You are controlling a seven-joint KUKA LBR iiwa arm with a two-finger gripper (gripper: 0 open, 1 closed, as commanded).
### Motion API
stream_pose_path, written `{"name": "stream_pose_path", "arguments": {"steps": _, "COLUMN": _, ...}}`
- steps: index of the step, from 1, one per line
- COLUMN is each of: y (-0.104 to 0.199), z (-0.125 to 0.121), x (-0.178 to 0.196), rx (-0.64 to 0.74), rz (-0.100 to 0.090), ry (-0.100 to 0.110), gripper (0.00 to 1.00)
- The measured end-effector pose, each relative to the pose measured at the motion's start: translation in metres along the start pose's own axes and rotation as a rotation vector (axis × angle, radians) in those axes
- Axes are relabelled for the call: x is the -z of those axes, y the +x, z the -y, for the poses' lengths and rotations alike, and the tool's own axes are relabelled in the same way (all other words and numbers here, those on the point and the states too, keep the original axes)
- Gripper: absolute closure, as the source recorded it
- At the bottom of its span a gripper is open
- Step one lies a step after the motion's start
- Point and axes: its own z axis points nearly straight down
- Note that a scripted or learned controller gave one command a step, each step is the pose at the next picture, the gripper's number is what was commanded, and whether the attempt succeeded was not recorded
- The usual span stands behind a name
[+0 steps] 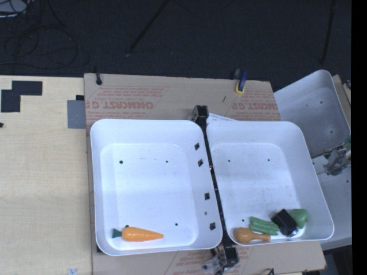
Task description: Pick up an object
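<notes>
Orange carrot (142, 234) low in left bin (106, 132); claw's opening impossible to tell from this view.

Black block (285, 222) overlaps green toy (298, 216), hiding part of it; tan item's (250, 235) identity unclear. Clamp (222, 260) cut by bottom edge.

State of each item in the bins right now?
carrot: lying flat, left bin, near front wall
green veg: lying in right bin, front corner
black block: resting on the green items
tan gourd: lying against front wall
</notes>
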Motion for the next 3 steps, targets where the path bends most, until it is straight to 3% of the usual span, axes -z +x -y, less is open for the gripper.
{"name": "stream_pose_path", "arguments": {"steps": 1, "y": 0.013, "z": -0.005, "x": -0.043, "rx": 0.000, "rz": -0.001, "ry": 0.003, "gripper": 1.00}}
{"name": "stream_pose_path", "arguments": {"steps": 3, "y": 0.074, "z": -0.001, "x": -0.015, "rx": 0.003, "rz": 0.001, "ry": -0.003, "gripper": 1.00}}
